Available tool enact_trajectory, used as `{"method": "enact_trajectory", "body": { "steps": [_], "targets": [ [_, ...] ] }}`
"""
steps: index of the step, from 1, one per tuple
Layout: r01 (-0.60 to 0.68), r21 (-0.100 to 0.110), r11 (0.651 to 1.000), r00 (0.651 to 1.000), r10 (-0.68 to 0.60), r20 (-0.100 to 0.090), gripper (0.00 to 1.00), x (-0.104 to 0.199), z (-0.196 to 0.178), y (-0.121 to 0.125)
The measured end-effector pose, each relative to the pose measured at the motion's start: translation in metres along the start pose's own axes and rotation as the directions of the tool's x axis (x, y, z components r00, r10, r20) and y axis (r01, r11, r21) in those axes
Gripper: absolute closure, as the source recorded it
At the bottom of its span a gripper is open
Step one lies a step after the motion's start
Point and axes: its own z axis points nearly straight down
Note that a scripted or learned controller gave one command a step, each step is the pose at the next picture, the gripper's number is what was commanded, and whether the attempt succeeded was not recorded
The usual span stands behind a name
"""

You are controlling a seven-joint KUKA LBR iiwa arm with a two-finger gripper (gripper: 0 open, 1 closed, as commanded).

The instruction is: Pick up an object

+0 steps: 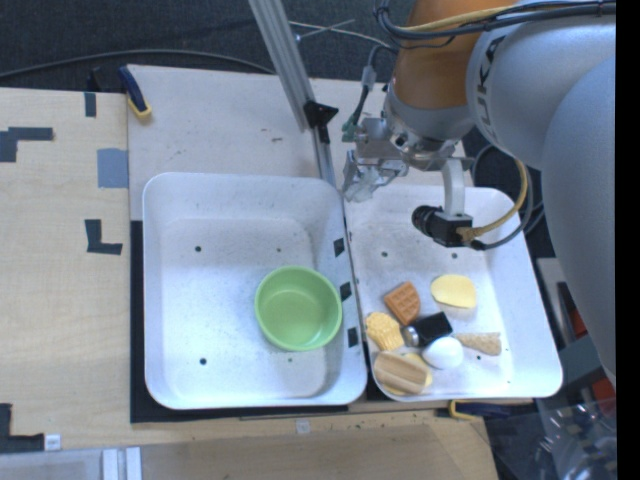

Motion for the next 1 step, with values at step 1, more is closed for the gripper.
{"method": "enact_trajectory", "body": {
  "steps": [1],
  "targets": [
    [0.001, 0.002, 1.000, 1.000, -0.001, 0.000, 1.00, 0.0632, 0.0141, -0.0069]
  ]
}}
